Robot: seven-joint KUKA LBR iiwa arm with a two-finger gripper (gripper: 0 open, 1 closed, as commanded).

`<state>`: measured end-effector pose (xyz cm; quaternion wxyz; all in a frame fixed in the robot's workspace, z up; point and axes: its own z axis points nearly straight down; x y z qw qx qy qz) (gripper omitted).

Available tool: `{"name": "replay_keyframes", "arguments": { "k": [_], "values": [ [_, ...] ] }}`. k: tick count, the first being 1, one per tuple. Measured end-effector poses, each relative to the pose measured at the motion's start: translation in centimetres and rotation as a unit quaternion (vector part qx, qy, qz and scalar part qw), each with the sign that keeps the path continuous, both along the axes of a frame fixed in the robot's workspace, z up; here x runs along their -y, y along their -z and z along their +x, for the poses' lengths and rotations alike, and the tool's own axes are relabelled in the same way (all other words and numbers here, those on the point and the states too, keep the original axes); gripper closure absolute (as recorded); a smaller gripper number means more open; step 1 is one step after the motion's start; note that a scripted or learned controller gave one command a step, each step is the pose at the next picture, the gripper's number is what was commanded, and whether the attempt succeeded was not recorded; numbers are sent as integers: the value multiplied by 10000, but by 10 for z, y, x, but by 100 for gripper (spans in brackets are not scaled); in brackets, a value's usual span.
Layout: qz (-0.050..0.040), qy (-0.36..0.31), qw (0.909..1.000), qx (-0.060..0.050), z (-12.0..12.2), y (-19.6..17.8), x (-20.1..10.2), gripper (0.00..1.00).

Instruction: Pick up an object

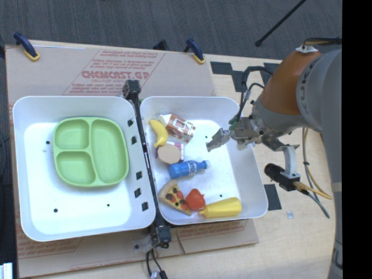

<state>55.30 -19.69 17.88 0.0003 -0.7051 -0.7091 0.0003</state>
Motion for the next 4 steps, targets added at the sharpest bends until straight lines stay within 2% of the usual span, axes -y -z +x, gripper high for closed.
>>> {"name": "replay_keyframes", "arguments": {
  "k": [1,2,3,4],
  "values": [
    [1,1,10000,-3,73,79,12,0],
    [-2,-33,10000,-6,73,69,12,100],
    [-4,8,10000,11,60,12,14,100],
    [-2,5,10000,5,60,12,14,0]
  ]
}}
